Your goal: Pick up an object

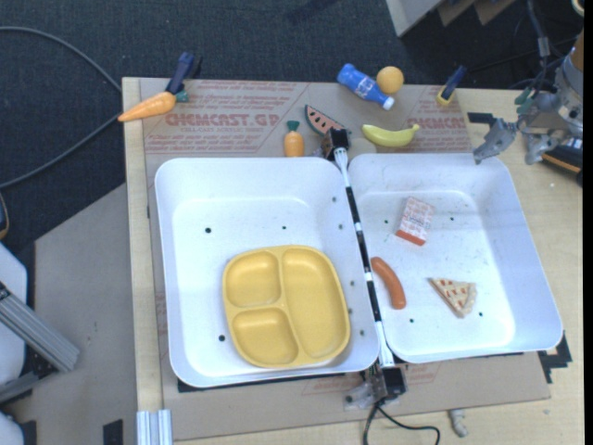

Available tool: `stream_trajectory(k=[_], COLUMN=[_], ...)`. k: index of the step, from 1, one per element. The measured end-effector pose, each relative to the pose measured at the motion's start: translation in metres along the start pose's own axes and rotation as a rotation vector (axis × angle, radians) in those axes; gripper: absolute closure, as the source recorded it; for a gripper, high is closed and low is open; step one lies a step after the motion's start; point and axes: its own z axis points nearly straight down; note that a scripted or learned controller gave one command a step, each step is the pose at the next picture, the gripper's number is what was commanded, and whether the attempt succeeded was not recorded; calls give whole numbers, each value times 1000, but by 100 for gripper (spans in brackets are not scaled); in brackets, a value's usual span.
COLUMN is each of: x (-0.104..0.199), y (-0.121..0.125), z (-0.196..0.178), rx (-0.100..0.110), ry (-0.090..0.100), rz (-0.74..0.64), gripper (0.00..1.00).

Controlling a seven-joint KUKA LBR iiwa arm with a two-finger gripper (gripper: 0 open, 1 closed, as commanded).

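Landmark: right bin, the white tray nearer the arm; all places below are given against it.
Sausage: lies inside the right bin at its left wall, slanted, apart from the other pieces; likely the easiest thing to pick up, being long and clear on one side.
Waffle slice: inside the right bin, lower middle of its floor, flat, near the sausage but not touching it.
Red and white packet: inside the right bin, upper middle, flat, well apart from the waffle slice.
Reason for layout: the three pieces lie scattered and separate, which looks suited to one-at-a-time grabs.
Pincer: just beyond the right bin's far right corner, over the rim, not above any piece; whether released or clenched I cannot tell; nothing seen in it.
Arm: enters from the far right side of the right bin, wrist low and reaching toward its corner.
Left bin: touching the right bin's left wall; holds a yellow divided plate.
Worktop: behind the right bin lie a banana, blue bottle, orange ball; farther left, a carrot.
Progress: judged not yet begun.
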Motion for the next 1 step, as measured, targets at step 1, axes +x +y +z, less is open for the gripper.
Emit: stream_trajectory(k=[1], x=[41], y=[-49], z=[83], rx=[2], ry=[1], rz=[0], gripper=[0])
